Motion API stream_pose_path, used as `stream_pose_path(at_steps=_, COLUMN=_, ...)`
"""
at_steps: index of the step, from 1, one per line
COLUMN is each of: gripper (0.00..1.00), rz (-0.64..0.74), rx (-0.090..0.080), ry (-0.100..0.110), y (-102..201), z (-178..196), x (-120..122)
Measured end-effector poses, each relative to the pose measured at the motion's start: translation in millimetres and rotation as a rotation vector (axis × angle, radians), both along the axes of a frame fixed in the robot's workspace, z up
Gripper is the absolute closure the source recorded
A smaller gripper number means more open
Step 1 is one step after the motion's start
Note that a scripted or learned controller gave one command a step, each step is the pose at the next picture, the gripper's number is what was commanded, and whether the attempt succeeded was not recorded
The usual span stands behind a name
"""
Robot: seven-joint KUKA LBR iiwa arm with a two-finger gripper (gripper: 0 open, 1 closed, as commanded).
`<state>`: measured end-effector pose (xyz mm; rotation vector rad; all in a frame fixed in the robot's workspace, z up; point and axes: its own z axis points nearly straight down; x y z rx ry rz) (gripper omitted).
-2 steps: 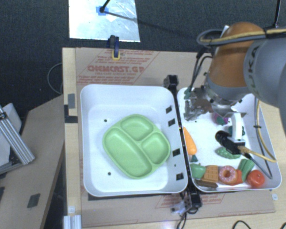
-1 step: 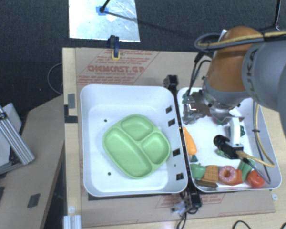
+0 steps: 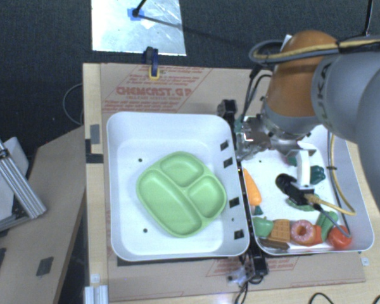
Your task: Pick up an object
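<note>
The gripper (image 3: 253, 138) is held over the upper left corner of the right-hand bin (image 3: 361, 223); its grasp cannot be told. A carrot (image 3: 252, 187), donut (image 3: 302, 232) and tomato (image 3: 340, 237) are seen lying in that bin.

I see the grey robot arm (image 3: 358, 94) cut off at the right edge; its bulk hides the far end of the right shallow white bin (image 3: 270, 202). A small teal piece (image 3: 316, 173) is half covered, its shape unclear to me.

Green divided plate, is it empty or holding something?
Empty: all three compartments of the green plate show bare green, nothing lying in them.
</note>
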<state>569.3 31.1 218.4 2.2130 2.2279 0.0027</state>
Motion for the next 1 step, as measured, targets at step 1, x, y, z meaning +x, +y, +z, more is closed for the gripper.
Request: stream_pose_path(at_steps=1, gripper=1.00, rz=-0.006, rx=0.000, ry=0.000, y=-14.9, z=13.4, x=0.8)
